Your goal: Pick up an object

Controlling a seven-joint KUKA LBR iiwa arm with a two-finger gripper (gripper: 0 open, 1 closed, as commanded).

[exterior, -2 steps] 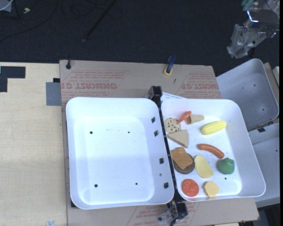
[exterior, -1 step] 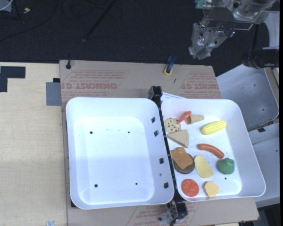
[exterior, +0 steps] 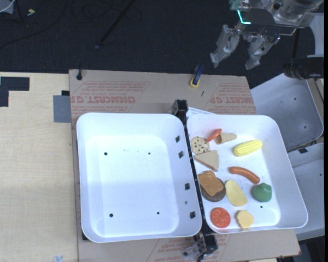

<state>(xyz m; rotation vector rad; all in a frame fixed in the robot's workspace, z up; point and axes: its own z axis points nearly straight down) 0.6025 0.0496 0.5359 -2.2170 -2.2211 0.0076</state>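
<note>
My gripper (exterior: pixel 238 55) hangs high above the bench's far edge, up and behind the right bin (exterior: pixel 281 146), with its two fingers spread apart and nothing between them. In the right bin lie several toy foods: a yellow corn cob (exterior: pixel 247 147), a red sausage (exterior: pixel 244 173), a green pepper (exterior: pixel 262 192), a tomato slice (exterior: pixel 220 217), a burger (exterior: pixel 211 185), a bread wedge (exterior: pixel 208 160), a cookie (exterior: pixel 199 144), a yellow potato-like piece (exterior: pixel 235 193), a small yellow chunk (exterior: pixel 244 219) and a small carrot (exterior: pixel 214 135).
The left bin (exterior: pixel 131 173) adjoins the right one along a black hinge strip (exterior: pixel 187 162). Both rest on a cardboard sheet (exterior: pixel 126 94). A small blue and yellow clip (exterior: pixel 195 76) sits at the cardboard's far edge. A grey panel (exterior: pixel 287 105) lies right of the bins.
</note>
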